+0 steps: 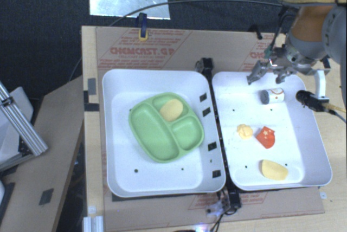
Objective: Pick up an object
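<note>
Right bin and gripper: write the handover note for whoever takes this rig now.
Gripper: open, nothing between its fingers, over the right bin's far edge.
Right bin: small grey-and-white cylinder just below the gripper; yellow lump; red piece; yellow wedge.
Left bin: green divided plate with a yellow piece in it.
Done: no pick yet.
Left: grasp and lift one object; the cylinder looks nearest.

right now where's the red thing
In the camera view, the red object lies in the right bin, just right of the small yellow piece and above the larger yellow wedge.
</note>
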Controlling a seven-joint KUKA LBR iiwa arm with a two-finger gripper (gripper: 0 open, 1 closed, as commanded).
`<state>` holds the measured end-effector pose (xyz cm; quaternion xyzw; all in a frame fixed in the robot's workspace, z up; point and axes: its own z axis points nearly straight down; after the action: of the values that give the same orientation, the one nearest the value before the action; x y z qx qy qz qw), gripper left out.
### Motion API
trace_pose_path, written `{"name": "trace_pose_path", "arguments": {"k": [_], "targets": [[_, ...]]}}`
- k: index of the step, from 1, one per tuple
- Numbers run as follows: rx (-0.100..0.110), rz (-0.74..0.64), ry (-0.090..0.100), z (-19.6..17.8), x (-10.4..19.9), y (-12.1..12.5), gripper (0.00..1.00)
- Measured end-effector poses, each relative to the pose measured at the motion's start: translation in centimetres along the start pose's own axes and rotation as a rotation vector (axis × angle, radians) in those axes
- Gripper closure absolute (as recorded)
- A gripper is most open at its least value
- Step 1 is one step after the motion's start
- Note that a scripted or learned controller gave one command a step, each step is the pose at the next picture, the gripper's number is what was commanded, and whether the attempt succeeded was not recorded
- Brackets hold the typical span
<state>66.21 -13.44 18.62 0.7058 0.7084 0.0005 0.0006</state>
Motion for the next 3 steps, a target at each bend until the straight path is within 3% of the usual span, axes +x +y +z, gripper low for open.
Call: {"name": "trace_pose_path", "arguments": {"k": [1, 2, 3], "targets": [[0.003, 0.002, 0.0, 5.9, -0.7, 0.2, 0.0], [-0.001, 0.0, -0.001, 7.3, -0.7, 0.3, 0.0], [-0.005, -0.002, -0.001, 6.3, -0.7, 0.5, 1.0]]}}
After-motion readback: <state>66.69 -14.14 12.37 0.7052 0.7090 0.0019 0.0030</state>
